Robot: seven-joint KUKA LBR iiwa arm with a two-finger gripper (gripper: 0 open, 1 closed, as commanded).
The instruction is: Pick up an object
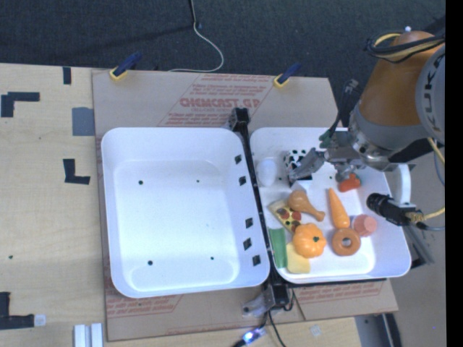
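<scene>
Camera view: gripper [340, 163] low over the right bin's [391, 270] far end; how far open, cannot tell, nothing visibly held. Carrot [338, 207] lies just nearer the camera, long axis running bin-lengthwise; small red piece [349, 183] just beside the gripper.

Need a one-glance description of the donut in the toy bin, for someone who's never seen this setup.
Take the right white bin, the one crowded with toy food. Go to its near right corner: the donut lies flat there, just below the carrot and right of the small pumpkin. It is the only ring with a hole through its middle, brown-orange.
</scene>
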